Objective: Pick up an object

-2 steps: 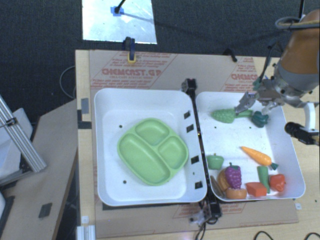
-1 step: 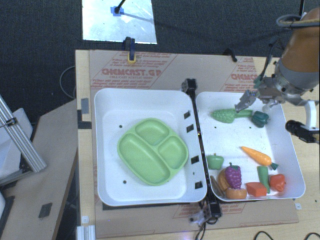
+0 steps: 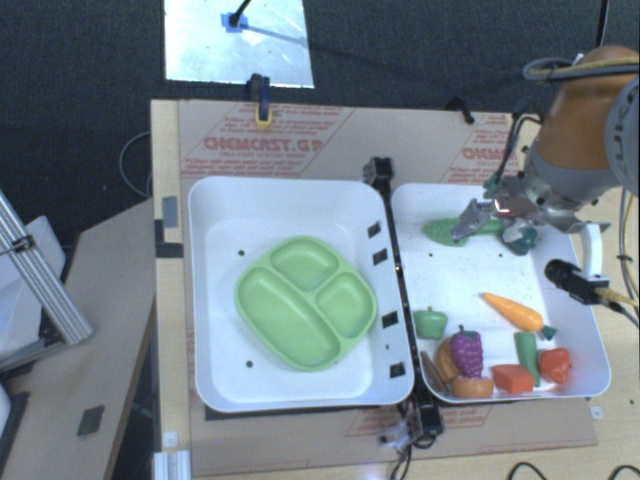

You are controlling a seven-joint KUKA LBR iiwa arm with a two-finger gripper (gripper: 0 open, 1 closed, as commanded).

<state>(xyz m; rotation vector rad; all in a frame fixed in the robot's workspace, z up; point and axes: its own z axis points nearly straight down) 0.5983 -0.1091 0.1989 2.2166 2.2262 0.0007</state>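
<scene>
My gripper (image 3: pixel 494 230) hangs low over the back of the right bin (image 3: pixel 600 368), its two silver fingers (image 3: pixel 467 222) spread open. A flat green toy vegetable (image 3: pixel 441 232) lies on the bin floor right under and beside the left finger; its right end reaches into the gap between the fingers. Nothing is lifted. Further forward in the same bin lie a carrot (image 3: pixel 513 311), a small green pepper (image 3: pixel 430 322), purple grapes (image 3: pixel 466 350), a green cucumber piece (image 3: pixel 526 352), a red tomato (image 3: pixel 556 365) and a red block (image 3: pixel 511 378).
The left bin (image 3: pixel 215 268) holds a green divided plate (image 3: pixel 305 303). A black divider with clips (image 3: pixel 390 268) runs between the bins. The arm's black attachment (image 3: pixel 572 280) juts over the right bin's right side.
</scene>
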